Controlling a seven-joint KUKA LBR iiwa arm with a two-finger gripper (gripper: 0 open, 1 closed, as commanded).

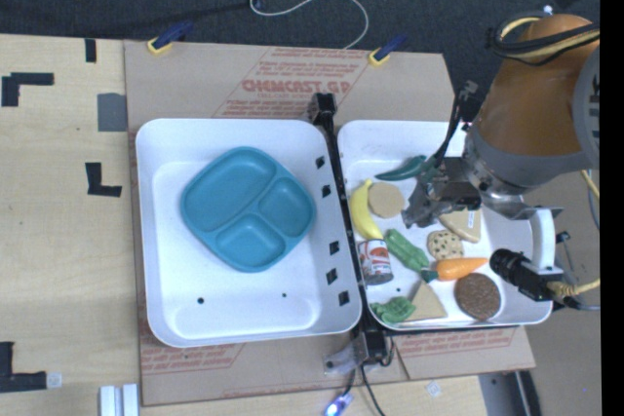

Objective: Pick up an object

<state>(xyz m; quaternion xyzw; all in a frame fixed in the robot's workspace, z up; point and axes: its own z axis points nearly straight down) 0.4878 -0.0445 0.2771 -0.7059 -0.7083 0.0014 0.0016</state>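
Observation:
The right bin holds a pile of toy food: a banana, a round tan cracker, a green pepper, a green pod, a small can, an orange carrot, a chocolate-chip cookie, a brown round patty, a tan wedge and a leafy green piece. My gripper hangs over the middle of this bin, just right of the cracker and above the pod. Its dark fingers point down and left; nothing is visibly held between them.
The left bin contains a blue divided plate. A black divider runs between the bins. The arm's orange band and grey body cover the right bin's far right side. Cardboard lies under both bins.

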